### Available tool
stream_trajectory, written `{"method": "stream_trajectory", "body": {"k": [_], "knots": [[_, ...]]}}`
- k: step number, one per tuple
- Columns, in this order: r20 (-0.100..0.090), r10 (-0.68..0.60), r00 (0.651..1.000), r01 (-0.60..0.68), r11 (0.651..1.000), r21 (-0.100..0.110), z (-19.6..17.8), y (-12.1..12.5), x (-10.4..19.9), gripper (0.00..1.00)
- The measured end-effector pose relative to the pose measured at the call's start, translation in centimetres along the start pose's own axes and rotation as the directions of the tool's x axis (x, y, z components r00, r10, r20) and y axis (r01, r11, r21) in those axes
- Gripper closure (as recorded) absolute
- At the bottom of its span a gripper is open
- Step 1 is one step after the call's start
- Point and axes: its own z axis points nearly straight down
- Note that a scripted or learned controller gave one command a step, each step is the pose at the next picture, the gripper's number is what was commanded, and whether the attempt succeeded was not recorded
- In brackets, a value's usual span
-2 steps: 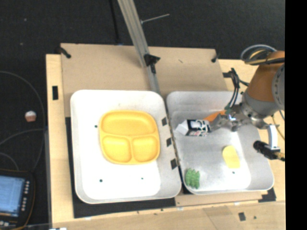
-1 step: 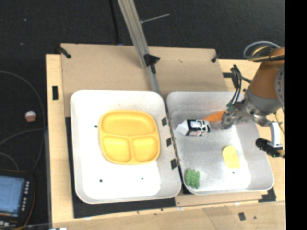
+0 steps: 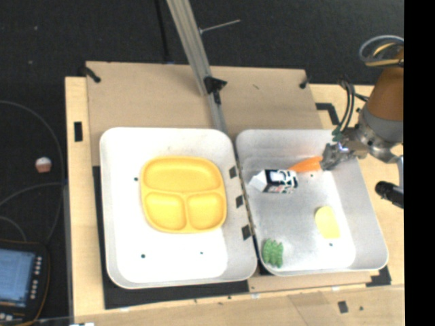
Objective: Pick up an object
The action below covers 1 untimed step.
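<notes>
From the overhead camera, the gripper (image 3: 334,156) sat at the right bin's (image 3: 353,250) upper right edge, touching the orange carrot-like piece (image 3: 307,164) — whether it was clamped on it, I cannot tell. The piece's long axis ran left and slightly down toward the small carton (image 3: 277,180). An end-on grip could slip — or nudge the carton.

two bins (image 3: 122,263), one tray (image 3: 183,194), four objects (image 3: 273,251)

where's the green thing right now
The green object lies in the right bin, at its near-left corner, left of the yellow piece.
</notes>
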Motion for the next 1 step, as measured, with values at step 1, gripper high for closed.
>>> {"method": "stream_trajectory", "body": {"k": [1], "knots": [[0.001, -0.001, 1.000, 0.001, 1.000, -0.002, -6.51, 0.26, 0.19, 1.00]]}}
